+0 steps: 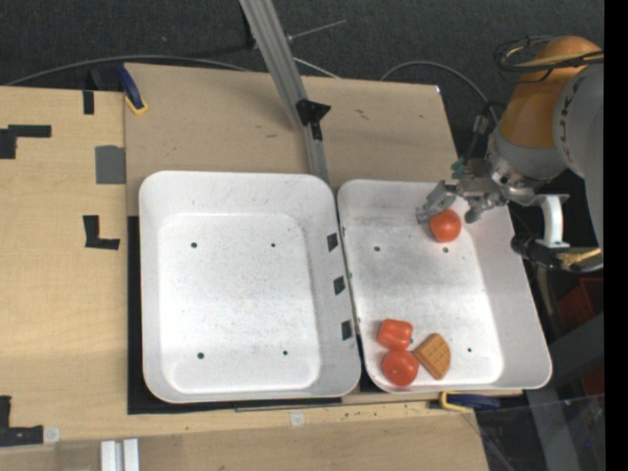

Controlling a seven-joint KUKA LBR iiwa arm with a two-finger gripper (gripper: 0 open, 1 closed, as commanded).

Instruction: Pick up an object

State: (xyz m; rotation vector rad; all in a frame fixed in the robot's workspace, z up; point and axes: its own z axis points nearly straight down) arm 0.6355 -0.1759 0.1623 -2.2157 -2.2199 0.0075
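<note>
Over the far end of the right bin (510,302), the pincer (453,202) hangs with its two fingers spread, one tip toward the left and one toward the right. A red ball (445,227) lies on the bin floor directly below the tips, just nearer than them; whether the tips touch it cannot be told, and it is not clamped between them. The ball sits close to the bin's far rim and right of the floor's centre, with bare floor to its left and on its near side.

At the near end of the same bin lie three items in a tight cluster: a red pepper (394,334), a red tomato (399,368) just nearer than it and almost against the near rim, and a tan cracker (433,355) touching the tomato's right side. The middle of the right bin's floor is bare between this cluster and the ball.

The left bin (157,263) adjoins the right bin along a shared edge. Both bins rest on the counter (59,292). The arm (549,106) enters from the right, above the right bin's far right corner.
</note>
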